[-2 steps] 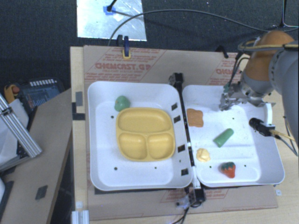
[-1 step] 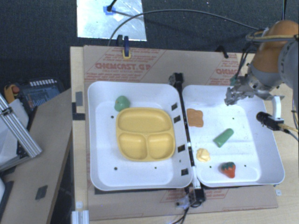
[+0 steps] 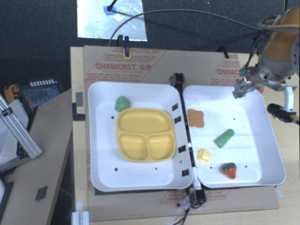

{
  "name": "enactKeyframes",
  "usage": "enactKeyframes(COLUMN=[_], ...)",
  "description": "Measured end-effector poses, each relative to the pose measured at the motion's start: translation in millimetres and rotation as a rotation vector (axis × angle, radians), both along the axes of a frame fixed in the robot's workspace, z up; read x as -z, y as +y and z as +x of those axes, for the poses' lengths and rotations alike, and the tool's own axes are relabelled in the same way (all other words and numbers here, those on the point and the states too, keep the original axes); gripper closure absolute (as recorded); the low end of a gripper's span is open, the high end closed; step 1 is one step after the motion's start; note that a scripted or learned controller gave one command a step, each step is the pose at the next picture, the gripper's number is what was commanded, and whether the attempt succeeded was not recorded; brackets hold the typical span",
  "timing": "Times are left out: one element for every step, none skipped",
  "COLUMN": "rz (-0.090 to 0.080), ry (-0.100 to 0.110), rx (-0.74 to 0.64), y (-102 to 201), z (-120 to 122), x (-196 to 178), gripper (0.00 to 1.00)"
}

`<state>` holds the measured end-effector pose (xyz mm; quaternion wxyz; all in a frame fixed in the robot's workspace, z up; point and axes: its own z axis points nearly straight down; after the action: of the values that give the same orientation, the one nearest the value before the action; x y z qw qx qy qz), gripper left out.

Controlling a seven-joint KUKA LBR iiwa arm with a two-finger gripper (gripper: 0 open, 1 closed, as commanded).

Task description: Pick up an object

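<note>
Pale wooden bench (image 3: 56,139) under everything, topped by a brown cardboard sheet (image 3: 140,64) with red lettering. Directly on that sheet — two shallow white bins, touching along a black centre seam. Left bin (image 3: 101,125) on the near-left, right bin (image 3: 262,144) beside it, corner tilted toward the lower right. Blue-and-yellow clamp (image 3: 126,47) gripping the cardboard's far edge. Small grey tabs (image 3: 42,192) lying flat on the bare wood at lower left — another at the cardboard's left edge. Aluminium rail (image 3: 16,128) resting slantwise across the bench's left end.
</note>
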<state>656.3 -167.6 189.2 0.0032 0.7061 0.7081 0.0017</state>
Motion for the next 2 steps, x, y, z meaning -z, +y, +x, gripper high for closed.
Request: enactKeyframes(rz=[0.000,0.003], ry=[0.001,0.007], rx=[0.001,-0.006], y=[-5.8,48.9], z=[-1.5,-17.1], x=[-46.1,-35.9], gripper=[1.00,1.00])
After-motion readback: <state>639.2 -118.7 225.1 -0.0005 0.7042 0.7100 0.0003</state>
